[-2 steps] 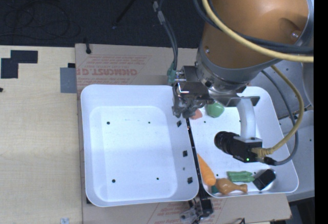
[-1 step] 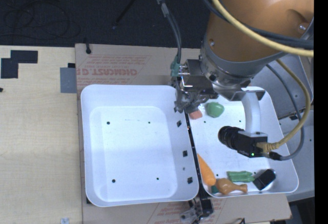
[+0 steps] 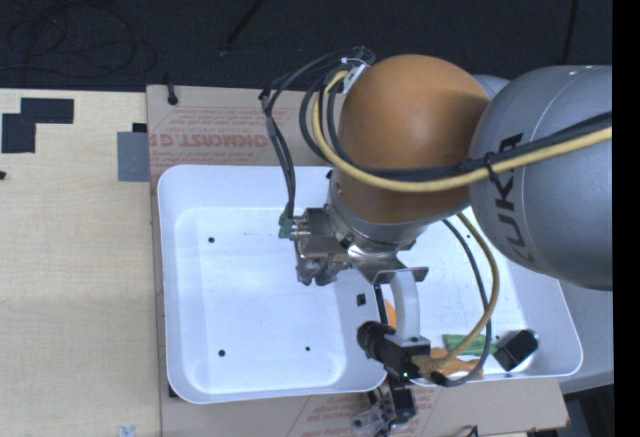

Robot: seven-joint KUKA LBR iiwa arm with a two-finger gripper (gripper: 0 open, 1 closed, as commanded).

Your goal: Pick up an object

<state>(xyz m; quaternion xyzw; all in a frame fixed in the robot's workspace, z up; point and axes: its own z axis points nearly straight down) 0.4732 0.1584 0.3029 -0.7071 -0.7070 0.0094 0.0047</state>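
Left of the gripper (image 3: 318,263), the white bin (image 3: 230,295) offers only bare floor, nothing to take that way. The gripper hangs low over the bin's middle, the arm bending steeply down from the right; spread or closed, I cannot tell. Down and right of it an orange object (image 3: 408,310) peeks out, then a green object (image 3: 465,339) lying crosswise, and farthest right a black block (image 3: 515,349). Any grab, I'd judge, means shifting rightward.
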